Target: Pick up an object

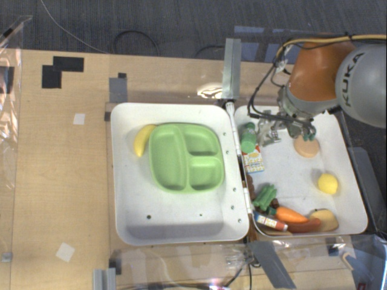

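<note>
Yellow plastic banana touching a green divided plastic tray in the left white bin, small green bottle by the right bin's left wall, gripper low beside a round tan disc, yellow lemon nearer the front.

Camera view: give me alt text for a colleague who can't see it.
A grey and orange arm reaches from the right, its tool low in the right bin, which holds a lemon, carrot and other toy food. The left bin holds a green divided plate beside a banana.
</note>
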`<state>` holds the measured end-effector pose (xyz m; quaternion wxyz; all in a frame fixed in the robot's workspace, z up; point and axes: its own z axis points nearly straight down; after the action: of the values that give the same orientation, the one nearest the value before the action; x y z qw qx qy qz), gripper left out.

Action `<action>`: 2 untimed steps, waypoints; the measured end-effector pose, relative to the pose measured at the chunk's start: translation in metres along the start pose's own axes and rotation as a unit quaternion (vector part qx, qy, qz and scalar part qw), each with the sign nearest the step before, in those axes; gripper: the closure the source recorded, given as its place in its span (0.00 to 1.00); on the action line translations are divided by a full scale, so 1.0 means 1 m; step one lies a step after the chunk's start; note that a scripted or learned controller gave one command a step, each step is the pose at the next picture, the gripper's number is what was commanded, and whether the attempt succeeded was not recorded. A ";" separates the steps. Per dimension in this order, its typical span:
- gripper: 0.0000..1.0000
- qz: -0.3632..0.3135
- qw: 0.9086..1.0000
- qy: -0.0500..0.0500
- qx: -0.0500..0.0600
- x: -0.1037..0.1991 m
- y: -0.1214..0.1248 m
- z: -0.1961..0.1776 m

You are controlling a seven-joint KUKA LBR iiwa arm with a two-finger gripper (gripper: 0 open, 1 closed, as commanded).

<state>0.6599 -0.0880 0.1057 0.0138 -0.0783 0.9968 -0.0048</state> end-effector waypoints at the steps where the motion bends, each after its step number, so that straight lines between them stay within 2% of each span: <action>1: 1.00 -0.088 0.996 0.001 -0.003 -0.013 -0.027 -0.147; 2: 1.00 -0.253 0.967 0.007 -0.006 0.006 -0.121 -0.112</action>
<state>0.6701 -0.2077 0.2189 0.0048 -0.3285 0.9445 -0.0025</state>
